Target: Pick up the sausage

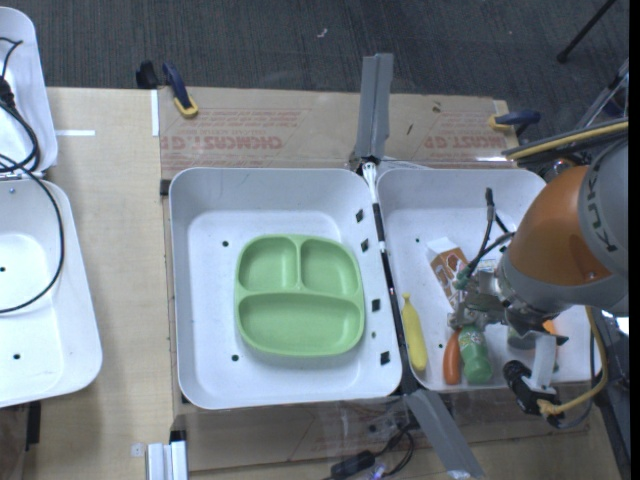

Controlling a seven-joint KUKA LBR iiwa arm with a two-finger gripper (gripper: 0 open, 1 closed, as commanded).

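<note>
Camera view, hand [468, 320] over sausage [452, 357]

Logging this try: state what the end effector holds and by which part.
Cannot be told. The end effector sits low in the right bin over the green item beside the sausage; no hold shows.

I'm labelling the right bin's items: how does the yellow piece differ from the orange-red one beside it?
The yellow piece is longer, slimmer and lies along the bin's left wall. The orange-red piece is shorter, stubbier, and sits nearer the gripper, against a green item. Both are elongated and lie roughly parallel in the right bin.
</note>
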